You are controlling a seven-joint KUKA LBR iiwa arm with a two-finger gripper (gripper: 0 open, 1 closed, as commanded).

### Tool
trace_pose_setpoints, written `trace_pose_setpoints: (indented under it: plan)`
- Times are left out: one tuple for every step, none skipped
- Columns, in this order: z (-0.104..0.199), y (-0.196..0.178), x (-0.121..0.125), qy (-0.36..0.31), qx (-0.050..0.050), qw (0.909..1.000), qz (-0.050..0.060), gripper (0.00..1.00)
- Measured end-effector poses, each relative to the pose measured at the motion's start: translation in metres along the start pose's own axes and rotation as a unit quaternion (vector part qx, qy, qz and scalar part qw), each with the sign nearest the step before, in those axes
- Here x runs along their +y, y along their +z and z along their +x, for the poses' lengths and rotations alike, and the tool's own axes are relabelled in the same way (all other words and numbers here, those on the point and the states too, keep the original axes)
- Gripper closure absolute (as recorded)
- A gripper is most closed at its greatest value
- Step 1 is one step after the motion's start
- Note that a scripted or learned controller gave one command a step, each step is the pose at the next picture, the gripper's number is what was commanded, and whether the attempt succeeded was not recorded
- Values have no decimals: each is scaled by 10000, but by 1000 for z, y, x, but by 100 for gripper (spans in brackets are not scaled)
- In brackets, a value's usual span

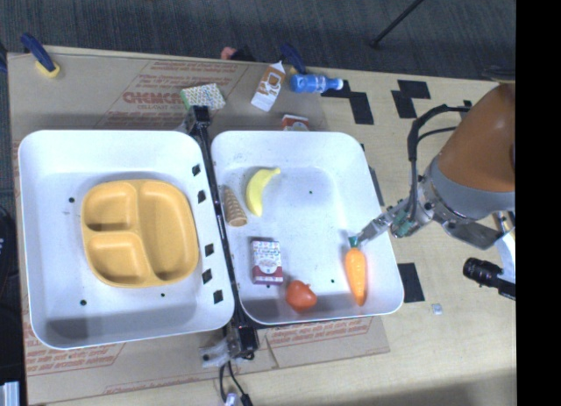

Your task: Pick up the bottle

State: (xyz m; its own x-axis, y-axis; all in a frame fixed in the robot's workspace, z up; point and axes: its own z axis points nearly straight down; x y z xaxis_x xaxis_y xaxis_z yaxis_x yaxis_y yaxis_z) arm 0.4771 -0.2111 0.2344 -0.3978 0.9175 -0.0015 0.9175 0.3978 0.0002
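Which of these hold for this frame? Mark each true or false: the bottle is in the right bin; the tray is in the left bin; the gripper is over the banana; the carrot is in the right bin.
1. The bottle is in the right bin. False: it lies on the bench behind the bins.
2. The tray is in the left bin. True.
3. The gripper is over the banana. False: it is at the right bin's right edge, just above the carrot.
4. The carrot is in the right bin. True.

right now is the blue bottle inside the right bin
No, the blue bottle lies on the bench beyond the right bin's far rim.
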Motion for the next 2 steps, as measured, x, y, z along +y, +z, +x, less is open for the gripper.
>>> trace_pose_setpoints:
  plan:
    - [1,20,-1,1622,23,9868,19,100]
    - [0,-17,0,577,1,9983,0,100]
